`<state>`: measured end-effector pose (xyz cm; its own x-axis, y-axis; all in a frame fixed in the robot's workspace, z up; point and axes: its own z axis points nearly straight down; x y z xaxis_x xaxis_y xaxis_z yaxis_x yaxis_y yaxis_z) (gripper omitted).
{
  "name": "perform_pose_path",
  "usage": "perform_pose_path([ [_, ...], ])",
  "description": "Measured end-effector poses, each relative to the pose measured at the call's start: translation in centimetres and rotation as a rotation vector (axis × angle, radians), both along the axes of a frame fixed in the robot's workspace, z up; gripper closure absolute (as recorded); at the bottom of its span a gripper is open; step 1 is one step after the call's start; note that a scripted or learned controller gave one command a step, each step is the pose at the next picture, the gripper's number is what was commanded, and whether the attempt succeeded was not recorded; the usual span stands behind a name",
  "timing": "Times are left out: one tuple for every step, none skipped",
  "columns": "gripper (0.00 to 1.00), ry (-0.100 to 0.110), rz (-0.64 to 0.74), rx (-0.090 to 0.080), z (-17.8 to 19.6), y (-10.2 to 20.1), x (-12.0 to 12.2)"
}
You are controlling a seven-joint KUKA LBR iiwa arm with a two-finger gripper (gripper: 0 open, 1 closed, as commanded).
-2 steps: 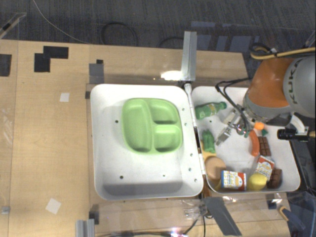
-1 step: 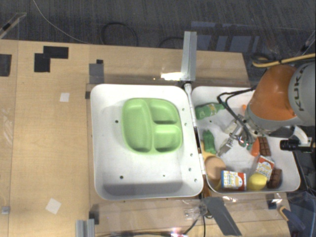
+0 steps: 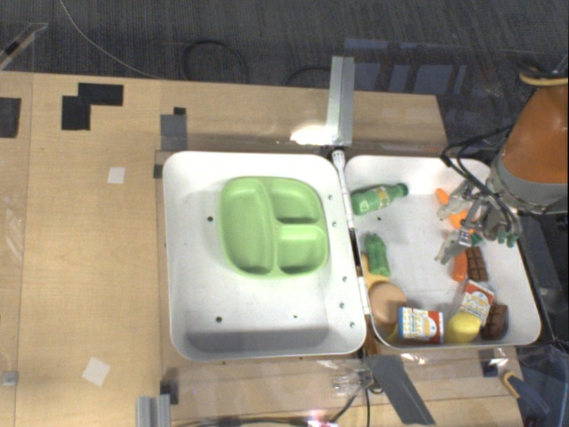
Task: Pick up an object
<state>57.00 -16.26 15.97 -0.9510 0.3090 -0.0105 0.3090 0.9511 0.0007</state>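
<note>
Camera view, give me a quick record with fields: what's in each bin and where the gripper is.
left bin: holds a green divided tray
right bin: green bottle near the far left corner; green packet by the left wall; small carton and yellow lemon along the near wall; orange carrot and brown bar near the right side
gripper: over the right side of the right bin, above the carrot

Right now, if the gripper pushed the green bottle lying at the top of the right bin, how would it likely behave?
The green bottle lies on its side on the right bin, so it would probably roll rather than slide. It looks like smooth toy plastic, likely light and somewhat slippery. Its rounded body may squirt from a two-finger pinch.
</note>
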Motion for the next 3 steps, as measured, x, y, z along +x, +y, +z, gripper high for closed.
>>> perform_pose_path([
  [0.0,-0.005,-0.018,0.0,-7.0,-1.6,1.4],
  [0.0,-0.003,-0.126,0.003,-7.0,2.6,1.3],
  [0.0,-0.002,-0.008,-0.001,-1.6,-2.1,0.2],
])
